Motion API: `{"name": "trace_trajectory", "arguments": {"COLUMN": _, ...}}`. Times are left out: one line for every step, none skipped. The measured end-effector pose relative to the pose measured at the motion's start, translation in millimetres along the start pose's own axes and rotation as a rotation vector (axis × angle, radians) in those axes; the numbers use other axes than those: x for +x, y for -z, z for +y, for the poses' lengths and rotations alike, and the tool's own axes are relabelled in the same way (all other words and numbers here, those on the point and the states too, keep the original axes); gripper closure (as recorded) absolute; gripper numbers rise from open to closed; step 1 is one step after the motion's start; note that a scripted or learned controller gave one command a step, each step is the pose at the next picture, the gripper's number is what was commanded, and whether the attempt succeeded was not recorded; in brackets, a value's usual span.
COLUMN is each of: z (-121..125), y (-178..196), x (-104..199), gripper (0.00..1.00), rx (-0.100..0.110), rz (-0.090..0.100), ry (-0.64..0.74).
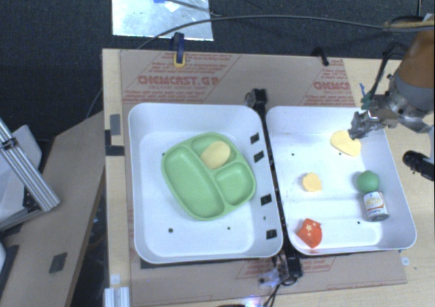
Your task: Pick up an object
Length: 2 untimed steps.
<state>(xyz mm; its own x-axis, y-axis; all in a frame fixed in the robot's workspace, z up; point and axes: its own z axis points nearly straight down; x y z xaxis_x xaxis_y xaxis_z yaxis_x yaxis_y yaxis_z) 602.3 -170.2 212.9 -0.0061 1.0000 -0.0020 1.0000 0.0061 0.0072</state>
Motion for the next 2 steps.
{"name": "trace_trajectory", "arguments": {"z": 1.9, "y": 54.4, "x": -0.3, "gripper": 1.00, "rx": 0.000, "rz": 0.000, "ry": 0.000}}
{"name": "trace_trajectory", "arguments": {"z": -1.5, "y": 46.1, "x": 50.2, "gripper": 1.00, "rx": 0.007, "rz": 0.002, "ry": 0.002}}
